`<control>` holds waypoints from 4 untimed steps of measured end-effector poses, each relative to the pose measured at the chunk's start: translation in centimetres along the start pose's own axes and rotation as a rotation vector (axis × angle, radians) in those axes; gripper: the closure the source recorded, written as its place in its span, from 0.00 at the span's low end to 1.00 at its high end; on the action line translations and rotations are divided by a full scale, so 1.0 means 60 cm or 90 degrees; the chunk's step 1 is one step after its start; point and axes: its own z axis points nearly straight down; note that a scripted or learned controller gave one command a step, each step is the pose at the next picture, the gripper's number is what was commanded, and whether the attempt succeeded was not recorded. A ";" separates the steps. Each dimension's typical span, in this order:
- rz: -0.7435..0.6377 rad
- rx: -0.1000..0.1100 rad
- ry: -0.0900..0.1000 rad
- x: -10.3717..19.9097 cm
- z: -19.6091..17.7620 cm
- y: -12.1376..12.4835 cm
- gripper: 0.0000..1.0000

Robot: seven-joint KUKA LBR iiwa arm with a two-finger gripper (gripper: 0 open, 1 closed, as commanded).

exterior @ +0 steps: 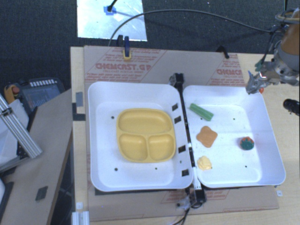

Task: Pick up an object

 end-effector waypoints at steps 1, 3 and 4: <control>0.000 0.003 0.001 -0.001 -0.049 0.003 1.00; -0.002 0.006 0.004 0.169 -0.022 -0.054 1.00; -0.002 0.007 0.004 0.262 -0.006 -0.089 1.00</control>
